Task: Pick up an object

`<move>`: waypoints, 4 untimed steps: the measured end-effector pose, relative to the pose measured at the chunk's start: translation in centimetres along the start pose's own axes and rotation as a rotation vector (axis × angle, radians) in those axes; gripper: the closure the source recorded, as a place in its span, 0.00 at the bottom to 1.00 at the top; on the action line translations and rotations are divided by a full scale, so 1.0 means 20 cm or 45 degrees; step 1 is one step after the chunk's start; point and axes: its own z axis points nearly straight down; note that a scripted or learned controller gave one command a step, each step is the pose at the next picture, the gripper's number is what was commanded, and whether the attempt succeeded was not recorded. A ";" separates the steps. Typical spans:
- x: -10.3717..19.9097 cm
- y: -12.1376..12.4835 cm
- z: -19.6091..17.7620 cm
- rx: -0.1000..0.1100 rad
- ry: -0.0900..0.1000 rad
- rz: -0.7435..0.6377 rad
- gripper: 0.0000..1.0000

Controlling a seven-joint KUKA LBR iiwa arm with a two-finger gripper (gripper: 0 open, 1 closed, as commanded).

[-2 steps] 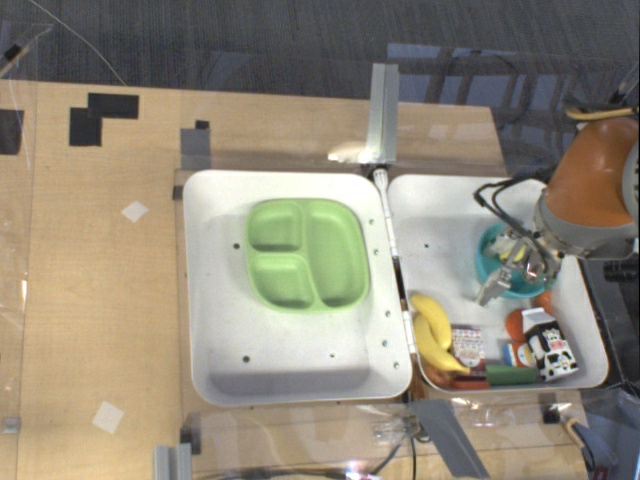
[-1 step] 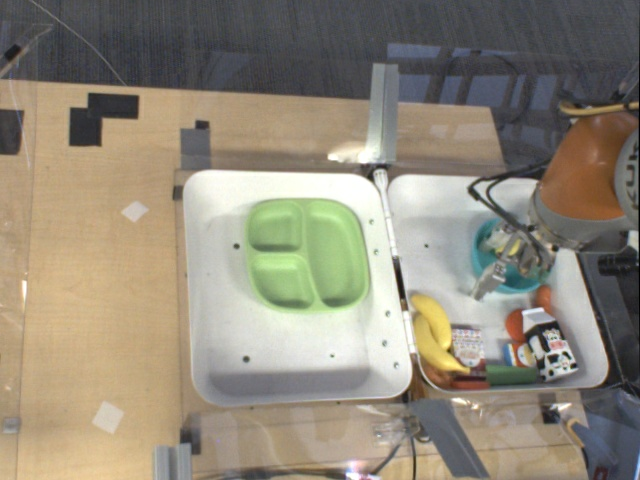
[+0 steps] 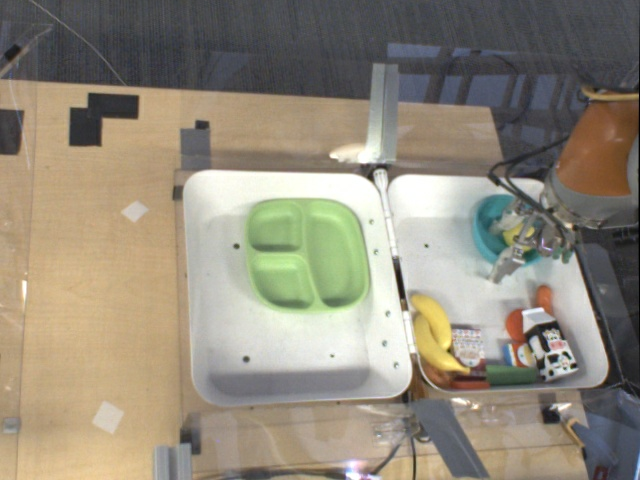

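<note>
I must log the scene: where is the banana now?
The banana lies in the right bin, at its near left corner, against the divider, just left of a small printed packet.

Green divided tray (image 3: 305,254) centred in left bin (image 3: 215,368), gripper (image 3: 527,240) over teal bowl (image 3: 490,225) at right bin's (image 3: 445,228) one o'clock, banana (image 3: 432,330) at seven o'clock.
</note>
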 end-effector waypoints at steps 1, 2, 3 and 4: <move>-0.01 0.11 0.00 0.002 0.004 -0.182 0.00; 0.11 0.22 0.00 0.000 -0.001 -0.139 0.00; -0.04 0.23 0.01 0.002 0.049 -0.193 0.00; -0.09 0.24 0.01 0.006 0.086 -0.180 0.00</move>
